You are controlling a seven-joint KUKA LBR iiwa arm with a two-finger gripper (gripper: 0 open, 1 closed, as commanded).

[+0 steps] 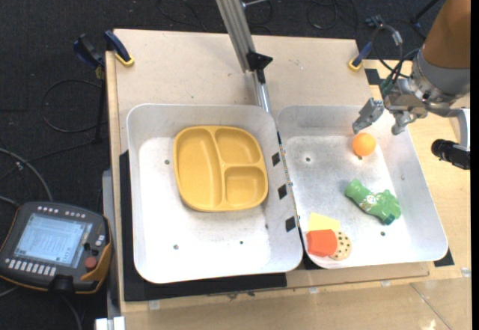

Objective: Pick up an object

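1. The arm [449,29] reaches in from the right, and its tool [385,117] hangs over the far edge of the right bin [419,209].
2. The tool's two fingers [367,115] are spread apart, with bare bin floor showing between them; they grip nothing.
3. An orange ball [364,144] lies on the bin floor just below the gap between the fingers in the view. It seems to sit apart from both fingertips, though the slant makes the height between them hard to judge.
4. A green toy [373,200] lies nearer the bin's middle, well apart from the tool.
5. At the near left corner of the right bin sit a red block [322,243], a yellow piece [323,221] behind it and a spotted cookie [343,247] touching its right side.
6. The left bin [150,246] holds a yellow tray [221,168] with three compartments.
7. Both bins rest side by side on the surface [187,66]; a pendant [52,245] lies on the floor at left.
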